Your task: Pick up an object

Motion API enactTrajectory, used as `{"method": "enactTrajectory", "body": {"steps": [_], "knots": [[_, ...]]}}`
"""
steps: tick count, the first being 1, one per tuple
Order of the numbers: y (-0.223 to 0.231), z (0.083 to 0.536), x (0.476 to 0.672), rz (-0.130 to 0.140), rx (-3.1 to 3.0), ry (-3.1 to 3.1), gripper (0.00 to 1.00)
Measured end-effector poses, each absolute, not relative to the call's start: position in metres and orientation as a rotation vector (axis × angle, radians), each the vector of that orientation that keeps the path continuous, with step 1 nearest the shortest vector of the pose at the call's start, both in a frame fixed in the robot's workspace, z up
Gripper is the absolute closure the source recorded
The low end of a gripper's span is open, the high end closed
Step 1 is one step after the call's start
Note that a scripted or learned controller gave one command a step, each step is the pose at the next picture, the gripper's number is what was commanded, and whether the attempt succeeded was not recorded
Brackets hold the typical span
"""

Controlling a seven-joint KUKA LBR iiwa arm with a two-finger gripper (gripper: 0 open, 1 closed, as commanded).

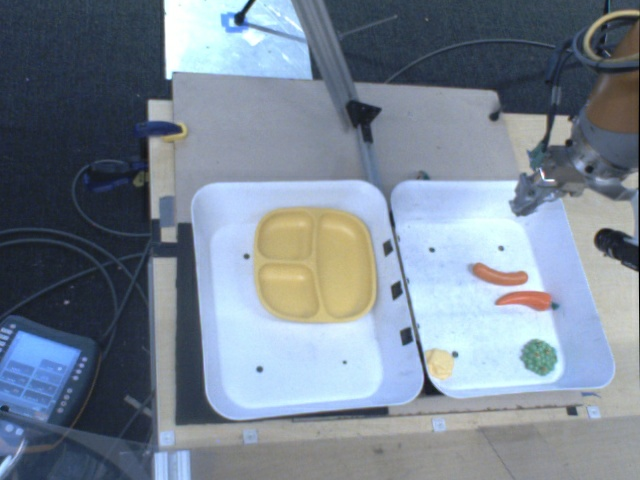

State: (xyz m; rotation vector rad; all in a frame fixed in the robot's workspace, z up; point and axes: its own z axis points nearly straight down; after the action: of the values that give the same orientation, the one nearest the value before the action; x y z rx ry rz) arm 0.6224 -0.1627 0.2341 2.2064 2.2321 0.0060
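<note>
nearest the camera, at the near left corner, lies a grey teach pendant [40,368] with a lit blue screen (its writing too small to read), cables looping round it on the dark floor. on the bench sit two white bins side by side. left bin [225,368] holds a yellow divided plate [315,265], three compartments, nothing in them. right bin [580,298] holds an orange sausage [499,274] and, just near of it, a redder carrot-like piece [524,300]; a green broccoli floret [539,356] sits in the near right corner and a pale yellow lump [439,363] in the near left corner. all four lie well apart from the gripper [527,196], which hangs over the far right rim of the right bin, nothing between it and them. whether its jaws are spread or pressed together cannot be told. a grey pole [330,53] slants across the far side of the bench.
</note>
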Motion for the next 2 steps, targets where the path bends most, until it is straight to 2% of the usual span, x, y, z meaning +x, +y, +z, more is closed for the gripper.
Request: {"method": "enactTrajectory", "body": {"steps": [2], "knots": [[-0.053,0.235,0.655,0.006,2.208,2.233,1.00]]}}
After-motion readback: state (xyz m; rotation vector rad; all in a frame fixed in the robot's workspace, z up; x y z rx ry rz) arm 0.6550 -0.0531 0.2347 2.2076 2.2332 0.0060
